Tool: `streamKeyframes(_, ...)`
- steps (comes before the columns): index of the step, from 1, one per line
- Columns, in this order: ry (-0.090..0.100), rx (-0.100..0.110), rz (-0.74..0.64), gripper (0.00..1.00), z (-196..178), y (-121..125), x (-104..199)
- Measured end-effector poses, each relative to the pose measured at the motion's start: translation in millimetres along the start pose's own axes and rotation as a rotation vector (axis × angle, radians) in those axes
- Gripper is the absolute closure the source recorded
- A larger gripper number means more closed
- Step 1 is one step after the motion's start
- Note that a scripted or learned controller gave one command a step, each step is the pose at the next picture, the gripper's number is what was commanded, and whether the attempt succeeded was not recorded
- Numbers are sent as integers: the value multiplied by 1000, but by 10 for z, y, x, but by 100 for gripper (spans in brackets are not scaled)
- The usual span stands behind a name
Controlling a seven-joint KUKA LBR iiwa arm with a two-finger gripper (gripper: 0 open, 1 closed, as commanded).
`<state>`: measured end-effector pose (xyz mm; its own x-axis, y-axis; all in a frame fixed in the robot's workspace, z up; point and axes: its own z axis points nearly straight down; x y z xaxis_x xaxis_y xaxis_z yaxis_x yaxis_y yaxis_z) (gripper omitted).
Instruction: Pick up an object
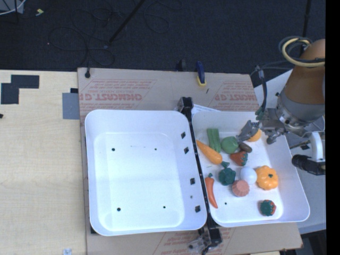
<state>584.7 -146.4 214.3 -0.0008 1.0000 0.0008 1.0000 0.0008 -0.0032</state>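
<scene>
The right bin (pixel 297 195) holds several toy foods: a long green piece (pixel 213 139), a round green one (pixel 229 144), an orange carrot-like piece (pixel 209 152), dark green broccoli (pixel 227 176), a white egg (pixel 247 173) and an orange pumpkin (pixel 266 178). My gripper (pixel 260 133) hangs low over the bin's far right part. Its fingers stand spread on either side of a small yellow-orange piece (pixel 255 136). They do not visibly press on it.
A red pepper (pixel 211 191) lies by the divider. A pink-red round piece (pixel 240 188) and a red-and-green one (pixel 268 207) sit toward the front. The left bin (pixel 90 158) adjoins on the left. Brown cardboard (pixel 133 92) lies under both bins.
</scene>
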Motion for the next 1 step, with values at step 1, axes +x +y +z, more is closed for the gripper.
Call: streamKeyframes(1,0,-2,-5,0,1319,574,506)
